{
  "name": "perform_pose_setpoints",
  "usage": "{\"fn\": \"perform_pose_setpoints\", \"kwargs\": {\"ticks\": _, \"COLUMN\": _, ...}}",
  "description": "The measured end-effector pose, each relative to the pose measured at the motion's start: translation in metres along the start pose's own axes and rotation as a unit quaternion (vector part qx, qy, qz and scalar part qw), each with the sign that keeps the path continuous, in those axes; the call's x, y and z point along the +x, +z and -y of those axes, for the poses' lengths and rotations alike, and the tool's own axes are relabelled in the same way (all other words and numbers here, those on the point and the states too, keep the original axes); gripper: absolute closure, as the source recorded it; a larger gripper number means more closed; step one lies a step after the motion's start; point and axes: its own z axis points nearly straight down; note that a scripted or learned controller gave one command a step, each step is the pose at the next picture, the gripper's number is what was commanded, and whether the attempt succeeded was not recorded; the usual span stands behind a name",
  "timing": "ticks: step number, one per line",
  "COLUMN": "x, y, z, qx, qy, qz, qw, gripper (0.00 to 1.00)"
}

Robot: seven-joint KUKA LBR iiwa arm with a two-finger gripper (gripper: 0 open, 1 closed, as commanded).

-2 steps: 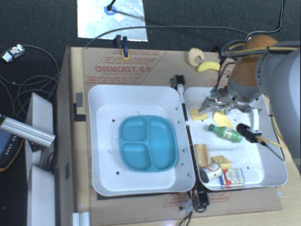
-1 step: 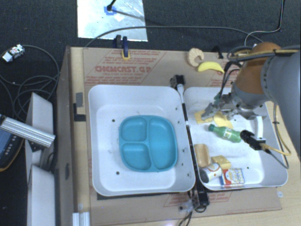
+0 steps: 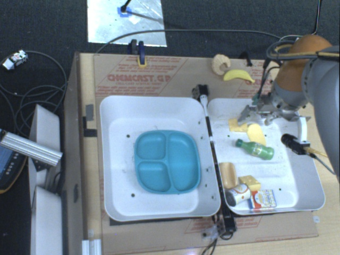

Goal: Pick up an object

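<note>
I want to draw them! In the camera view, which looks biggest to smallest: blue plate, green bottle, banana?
1. Blue divided plate, by far the largest.
2. Green bottle and banana look about alike, so I can't rank them.

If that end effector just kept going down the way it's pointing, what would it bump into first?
Most likely the pale yellow lemon-shaped object lying just below the end effector in the right white bin, beside the green plastic bottle. Depth is hard to judge from this slanted view.
</note>
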Motion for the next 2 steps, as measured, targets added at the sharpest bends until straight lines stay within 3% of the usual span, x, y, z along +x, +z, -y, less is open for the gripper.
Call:
{"fn": "perform_pose_setpoints", "kwargs": {"ticks": 1, "x": 0.014, "y": 0.009, "z": 0.043, "qx": 0.002, "qy": 0.001, "qz": -0.001, "qw": 1.0, "gripper": 0.0}}
{"fn": "perform_pose_setpoints", "kwargs": {"ticks": 2, "x": 0.022, "y": 0.009, "z": 0.071, "qx": 0.002, "qy": 0.001, "qz": 0.0, "qw": 1.0, "gripper": 0.0}}
